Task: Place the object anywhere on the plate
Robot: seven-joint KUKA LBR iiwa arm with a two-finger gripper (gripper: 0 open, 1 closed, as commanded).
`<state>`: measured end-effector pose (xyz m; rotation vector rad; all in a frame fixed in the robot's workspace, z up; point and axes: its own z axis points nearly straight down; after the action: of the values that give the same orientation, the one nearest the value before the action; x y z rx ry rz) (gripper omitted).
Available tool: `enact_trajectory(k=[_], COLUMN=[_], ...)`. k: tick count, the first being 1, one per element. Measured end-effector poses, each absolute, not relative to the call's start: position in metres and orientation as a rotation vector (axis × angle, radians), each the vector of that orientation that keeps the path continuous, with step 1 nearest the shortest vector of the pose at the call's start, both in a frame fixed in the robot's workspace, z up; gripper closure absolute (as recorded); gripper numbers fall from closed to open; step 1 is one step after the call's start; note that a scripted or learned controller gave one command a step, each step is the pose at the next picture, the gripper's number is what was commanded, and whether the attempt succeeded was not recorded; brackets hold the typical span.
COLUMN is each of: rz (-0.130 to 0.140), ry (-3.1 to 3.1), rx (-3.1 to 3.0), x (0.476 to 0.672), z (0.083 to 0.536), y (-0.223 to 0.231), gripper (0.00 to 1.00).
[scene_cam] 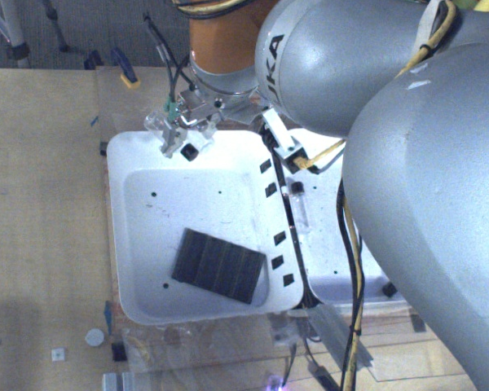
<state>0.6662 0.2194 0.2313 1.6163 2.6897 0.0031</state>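
A dark ribbed rectangular plate (218, 265) lies flat in the front part of the left white bin (138, 218), turned a little askew. My gripper (179, 134) hangs over the bin's back left rim, well behind the plate and apart from it. A small dark piece (190, 150) shows right at the gripper's tip; whether it is gripped is unclear. The orange band and grey wrist rise just above the gripper.
The grey arm covers most of the right bin (326, 251) and the right half of the view. Black cables run down the divider between the bins. Small bits lie on the wooden bench at the front left (94, 337).
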Motion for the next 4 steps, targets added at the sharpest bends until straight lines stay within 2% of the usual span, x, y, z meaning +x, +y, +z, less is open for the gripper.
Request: enact_trajectory(k=[1, 2, 3, 4], rz=[-0.005, -0.004, 0.005, -0.002], ry=[2.423, 2.719, 2.987, 2.889], rx=[2.002, 1.58, 0.963, 1.242], x=[0.666, 0.665, 0.667, 0.66], z=[0.218, 0.192, 0.23, 0.184], y=[0.21, 0.22, 0.216, 0.224], gripper=[1.0, 1.0, 1.0, 1.0])
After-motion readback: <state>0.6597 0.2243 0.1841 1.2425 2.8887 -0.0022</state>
